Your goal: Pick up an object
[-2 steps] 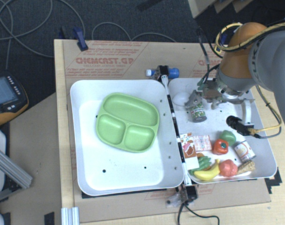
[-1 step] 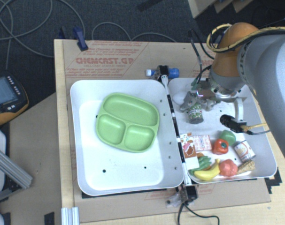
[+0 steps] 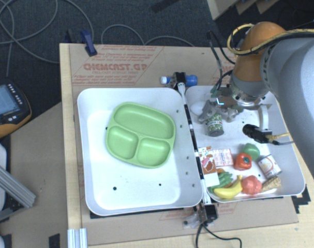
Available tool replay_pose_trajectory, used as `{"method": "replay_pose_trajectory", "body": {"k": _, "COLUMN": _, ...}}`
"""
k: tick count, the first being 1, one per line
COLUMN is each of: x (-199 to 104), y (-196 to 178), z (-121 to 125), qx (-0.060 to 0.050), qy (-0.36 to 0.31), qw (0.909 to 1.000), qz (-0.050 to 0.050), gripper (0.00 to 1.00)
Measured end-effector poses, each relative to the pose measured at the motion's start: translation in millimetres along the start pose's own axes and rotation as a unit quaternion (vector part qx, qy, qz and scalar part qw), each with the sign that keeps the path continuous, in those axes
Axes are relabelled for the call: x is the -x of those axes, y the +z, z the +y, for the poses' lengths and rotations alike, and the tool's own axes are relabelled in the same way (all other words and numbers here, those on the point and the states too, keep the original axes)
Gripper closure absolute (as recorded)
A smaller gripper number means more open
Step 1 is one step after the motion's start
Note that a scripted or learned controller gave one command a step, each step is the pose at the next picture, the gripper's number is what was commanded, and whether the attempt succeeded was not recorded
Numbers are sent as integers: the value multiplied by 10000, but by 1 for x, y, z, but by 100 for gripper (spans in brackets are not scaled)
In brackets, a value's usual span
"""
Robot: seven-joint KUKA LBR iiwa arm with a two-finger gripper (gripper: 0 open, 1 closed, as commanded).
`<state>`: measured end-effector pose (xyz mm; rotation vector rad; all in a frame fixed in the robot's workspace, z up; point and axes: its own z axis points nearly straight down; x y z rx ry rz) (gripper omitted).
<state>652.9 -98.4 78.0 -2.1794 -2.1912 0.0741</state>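
So the gripper [image 3: 215, 119] sits at the right bin's [image 3: 291, 182] far left corner, right on a small jar [image 3: 215, 126] with a green label. Can't tell whether it's actually gripped. Jar looks light, rigid, probably slick, so I'd squeeze it across the round sides, midway up.

You are looking at a robot lab: a big grey arm [image 3: 294, 71], loose cables [image 3: 38, 14] on the floor, two white bins [image 3: 94, 180] on a bench.
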Motion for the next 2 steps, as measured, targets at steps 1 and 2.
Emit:
{"method": "replay_pose_trajectory", "body": {"k": 1, "x": 0, "y": -11, "z": 1, "qx": 58, "qy": 20, "qw": 10000, "qz": -5, "gripper": 100}}
{"method": "replay_pose_trajectory", "body": {"k": 2, "x": -22, "y": -104, "z": -53, "qx": 350, "qy": 24, "qw": 9994, "qz": -6, "gripper": 100}}
